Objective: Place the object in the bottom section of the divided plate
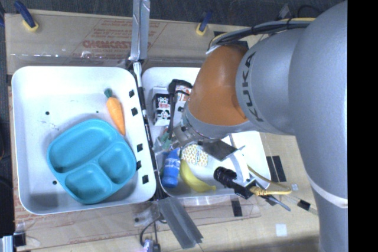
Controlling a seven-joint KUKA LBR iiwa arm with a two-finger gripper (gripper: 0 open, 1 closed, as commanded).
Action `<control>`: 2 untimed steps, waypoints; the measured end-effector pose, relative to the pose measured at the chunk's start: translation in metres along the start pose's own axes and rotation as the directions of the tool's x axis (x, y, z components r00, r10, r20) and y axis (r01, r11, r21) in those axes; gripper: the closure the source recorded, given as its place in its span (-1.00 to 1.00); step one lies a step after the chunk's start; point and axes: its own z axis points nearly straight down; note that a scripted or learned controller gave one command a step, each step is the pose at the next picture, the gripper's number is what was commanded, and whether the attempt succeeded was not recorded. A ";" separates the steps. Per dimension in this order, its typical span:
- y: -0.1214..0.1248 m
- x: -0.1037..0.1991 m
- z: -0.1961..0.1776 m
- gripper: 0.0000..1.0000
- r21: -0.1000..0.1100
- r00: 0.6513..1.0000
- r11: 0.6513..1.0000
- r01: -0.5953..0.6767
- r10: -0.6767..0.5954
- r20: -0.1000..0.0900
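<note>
Overhead, the grey arm, smooth and rounded with a glossy orange band above the wrist, reached over the right bin. Its tool hung low near that bin's left wall, mostly hidden beneath the wrist, so how far open it stood, and whether it had hold of anything, could not be told.

Two shallow white bins with rounded corners sat side by side on the brown bench. In the left bin lay one divided plate, matte blue plastic with soft corners and three sections: a large one at the upper left and two smaller ones at the right and bottom. One carrot, a smooth orange taper with a dark green stub, lay on the bin floor just beside the plate's upper right rim, outside every section.

The right bin held several small things (some partly covered by the arm). One boxy black-and-white carton stood near the left wall. One blue bottle, cylindrical, lay near the front, just beside one curved yellow banana. One rounded white piece with yellow dots sat just above the banana. Which of these was the object to be placed could not be told.

Two blue clamps gripped the bench's far edge.
</note>
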 end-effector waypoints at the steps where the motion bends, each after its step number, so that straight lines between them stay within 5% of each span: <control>1: 0.022 0.057 0.000 1.00 -0.001 0.999 0.999 0.049 -0.049 0.001; 2: 0.036 0.093 -0.069 1.00 -0.003 0.963 0.963 0.271 -0.271 0.002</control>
